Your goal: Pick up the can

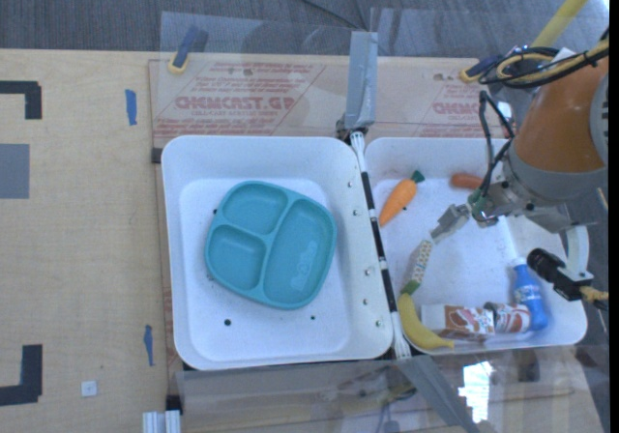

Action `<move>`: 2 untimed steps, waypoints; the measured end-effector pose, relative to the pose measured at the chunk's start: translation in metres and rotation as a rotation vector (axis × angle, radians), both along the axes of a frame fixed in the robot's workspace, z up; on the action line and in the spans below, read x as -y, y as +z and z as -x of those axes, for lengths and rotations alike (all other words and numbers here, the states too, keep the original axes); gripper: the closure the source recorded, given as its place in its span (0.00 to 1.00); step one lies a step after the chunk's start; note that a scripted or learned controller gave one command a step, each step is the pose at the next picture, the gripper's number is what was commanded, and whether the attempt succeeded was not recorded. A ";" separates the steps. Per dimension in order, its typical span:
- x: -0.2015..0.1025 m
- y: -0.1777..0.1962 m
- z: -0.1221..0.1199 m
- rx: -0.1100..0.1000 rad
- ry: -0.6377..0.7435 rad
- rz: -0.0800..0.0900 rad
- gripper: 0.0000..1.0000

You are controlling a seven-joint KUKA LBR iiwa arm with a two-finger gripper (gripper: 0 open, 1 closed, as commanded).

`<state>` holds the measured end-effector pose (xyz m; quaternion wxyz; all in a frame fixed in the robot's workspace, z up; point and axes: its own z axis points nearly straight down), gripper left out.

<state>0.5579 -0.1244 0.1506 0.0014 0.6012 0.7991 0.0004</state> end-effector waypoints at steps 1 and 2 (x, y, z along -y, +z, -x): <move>0.082 -0.016 -0.029 0.001 0.019 0.001 0.00; 0.019 -0.029 -0.048 -0.002 0.081 -0.001 0.00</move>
